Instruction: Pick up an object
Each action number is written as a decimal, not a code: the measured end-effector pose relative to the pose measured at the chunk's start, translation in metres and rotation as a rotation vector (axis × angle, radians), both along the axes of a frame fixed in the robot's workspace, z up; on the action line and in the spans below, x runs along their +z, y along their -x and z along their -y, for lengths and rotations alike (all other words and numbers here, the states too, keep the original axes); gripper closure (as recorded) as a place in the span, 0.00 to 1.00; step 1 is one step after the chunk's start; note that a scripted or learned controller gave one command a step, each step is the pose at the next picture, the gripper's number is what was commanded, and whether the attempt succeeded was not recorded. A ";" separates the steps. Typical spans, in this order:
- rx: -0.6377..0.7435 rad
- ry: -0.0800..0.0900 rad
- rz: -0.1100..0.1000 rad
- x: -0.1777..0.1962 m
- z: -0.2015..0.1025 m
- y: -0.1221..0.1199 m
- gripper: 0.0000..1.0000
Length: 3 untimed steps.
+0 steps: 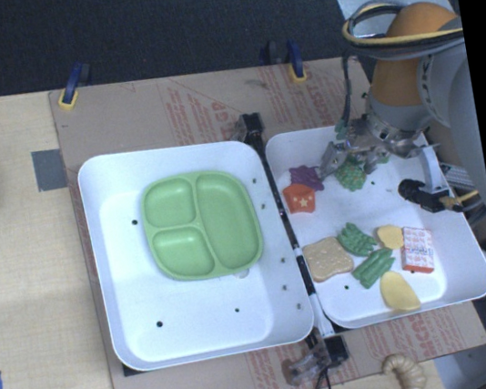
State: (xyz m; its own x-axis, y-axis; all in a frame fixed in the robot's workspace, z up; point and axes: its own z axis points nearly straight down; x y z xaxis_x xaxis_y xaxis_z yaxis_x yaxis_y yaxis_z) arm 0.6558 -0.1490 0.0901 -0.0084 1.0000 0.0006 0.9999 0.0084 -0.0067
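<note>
Over the back of the right bin, the metal gripper sits clenched on a knobbly green object, which shows between its fingers just above the smooth white floor. Nearby lie a purple star-like piece, an orange block, a tan toast-shaped slice, ridged green pods, and a glossy yellow lemon shape. Left bin holds a pale green plastic plate with three compartments.

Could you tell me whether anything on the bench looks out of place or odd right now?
One thing stands out: a curled tan object lies on the cardboard below the right bin, outside both bins, while the other small items sit inside that bin. The green divided plate lies flat in the left bin.
</note>
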 end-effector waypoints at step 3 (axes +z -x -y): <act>-0.005 0.003 0.010 0.065 0.052 -0.002 0.00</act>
State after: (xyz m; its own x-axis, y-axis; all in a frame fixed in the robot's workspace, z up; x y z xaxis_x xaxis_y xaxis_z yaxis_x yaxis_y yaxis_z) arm 0.6577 -0.2007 0.1552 -0.0034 1.0000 -0.0024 1.0000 0.0034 0.0036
